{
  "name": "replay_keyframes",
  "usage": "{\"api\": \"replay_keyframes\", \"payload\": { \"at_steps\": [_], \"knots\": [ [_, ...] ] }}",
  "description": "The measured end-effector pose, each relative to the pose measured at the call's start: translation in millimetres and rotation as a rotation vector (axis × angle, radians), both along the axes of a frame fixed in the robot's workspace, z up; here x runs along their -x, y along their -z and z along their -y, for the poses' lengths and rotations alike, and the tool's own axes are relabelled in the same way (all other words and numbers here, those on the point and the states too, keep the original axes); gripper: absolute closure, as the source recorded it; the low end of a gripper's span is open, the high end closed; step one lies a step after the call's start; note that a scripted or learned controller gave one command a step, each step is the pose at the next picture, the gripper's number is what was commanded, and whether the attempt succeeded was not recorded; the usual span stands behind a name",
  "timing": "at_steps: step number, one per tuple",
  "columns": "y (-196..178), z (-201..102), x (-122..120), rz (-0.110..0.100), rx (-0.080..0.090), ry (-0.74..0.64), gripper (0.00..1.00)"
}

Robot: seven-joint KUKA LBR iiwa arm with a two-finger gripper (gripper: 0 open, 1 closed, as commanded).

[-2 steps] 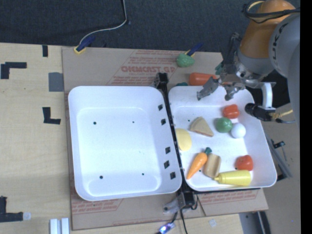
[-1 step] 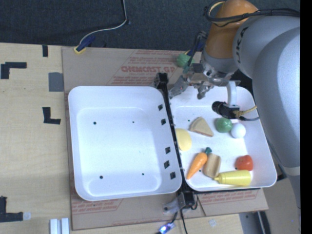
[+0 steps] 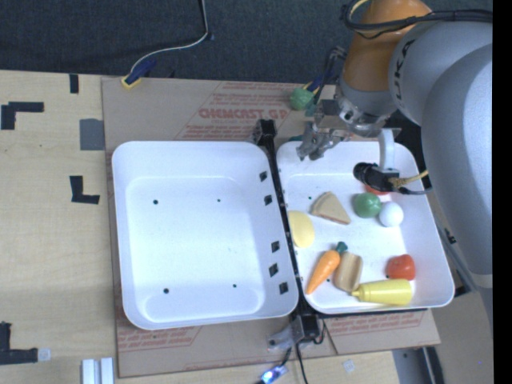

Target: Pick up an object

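My gripper (image 3: 317, 146) hangs over the far left corner of the right bin (image 3: 426, 238), above bare white floor. Nothing shows in its grasp. Below it in the bin lie a tan wedge (image 3: 330, 207) and a pale yellow round piece (image 3: 302, 230). To the right sit a green ball (image 3: 366, 205), a white ball (image 3: 391, 214) and a partly hidden red piece (image 3: 374, 186). Near the front edge are a carrot (image 3: 323, 269), a tan block (image 3: 348, 272), a red tomato (image 3: 401, 266) and a yellow long piece (image 3: 384, 293).
The left bin (image 3: 128, 214) stands beside the right one, with a black divider (image 3: 276, 214) where they meet. A small green thing (image 3: 302, 98) sits by the wrist beyond the bins. The grey arm (image 3: 456, 94) covers the right side.
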State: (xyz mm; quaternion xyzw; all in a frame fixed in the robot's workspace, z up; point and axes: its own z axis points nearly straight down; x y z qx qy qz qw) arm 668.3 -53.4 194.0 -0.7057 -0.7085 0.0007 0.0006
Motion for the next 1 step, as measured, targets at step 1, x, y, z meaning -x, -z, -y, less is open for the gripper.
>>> {"api": "replay_keyframes", "payload": {
  "at_steps": [1],
  "knots": [
    [-66.1, -53.8, -0.5, 0.006, -0.002, -0.003, 1.00]
  ]
}}
